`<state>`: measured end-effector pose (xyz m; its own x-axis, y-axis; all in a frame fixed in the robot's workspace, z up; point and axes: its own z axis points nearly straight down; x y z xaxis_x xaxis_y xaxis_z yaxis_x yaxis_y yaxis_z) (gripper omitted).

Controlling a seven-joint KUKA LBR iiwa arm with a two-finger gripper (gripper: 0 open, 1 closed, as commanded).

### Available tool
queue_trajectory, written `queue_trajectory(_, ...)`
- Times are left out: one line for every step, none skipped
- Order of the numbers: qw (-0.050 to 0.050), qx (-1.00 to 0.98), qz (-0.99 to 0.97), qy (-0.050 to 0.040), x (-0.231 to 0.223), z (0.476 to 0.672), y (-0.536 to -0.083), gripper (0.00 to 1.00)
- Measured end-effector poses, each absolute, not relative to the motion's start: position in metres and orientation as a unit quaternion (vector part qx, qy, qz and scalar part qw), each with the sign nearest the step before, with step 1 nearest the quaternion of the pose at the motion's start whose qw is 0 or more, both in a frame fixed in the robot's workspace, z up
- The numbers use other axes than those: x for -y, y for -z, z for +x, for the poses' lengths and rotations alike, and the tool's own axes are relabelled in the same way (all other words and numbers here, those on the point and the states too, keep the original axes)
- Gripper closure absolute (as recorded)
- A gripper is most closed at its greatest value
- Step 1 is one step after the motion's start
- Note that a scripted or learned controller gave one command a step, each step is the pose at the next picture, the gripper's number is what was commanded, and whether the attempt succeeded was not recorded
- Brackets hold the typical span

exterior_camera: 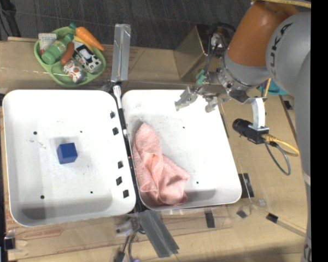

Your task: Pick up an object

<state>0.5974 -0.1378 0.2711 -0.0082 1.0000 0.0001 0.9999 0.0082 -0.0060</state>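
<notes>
Camera view. The gripper [197, 98] hangs over the far edge of the right bin [208, 146], with nothing between its fingers; the jaws stand apart. The cloth [156, 165], the nearest candidate for picking, lies along the right bin's left wall, running from mid-bin to the near-left corner. To do the step well, the arm should probably travel toward that corner, descend on a raised fold near the cloth's middle, and close on the fold, well off the wall. The cloth is pink, crumpled and soft, likely to sag when lifted. A blue cube [67, 152] sits in the left bin [22, 108], left of centre. A green bowl [52, 72] of toys stands beyond the left bin's far edge.
</notes>
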Motion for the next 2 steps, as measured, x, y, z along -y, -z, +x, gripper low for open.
queue_trajectory(0.003, 0.707, -0.707, -0.0027, 0.114, 0.591, -0.111, 0.0)
queue_trajectory(0.002, 0.759, -0.651, -0.0008, 0.092, 0.584, -0.093, 0.0)
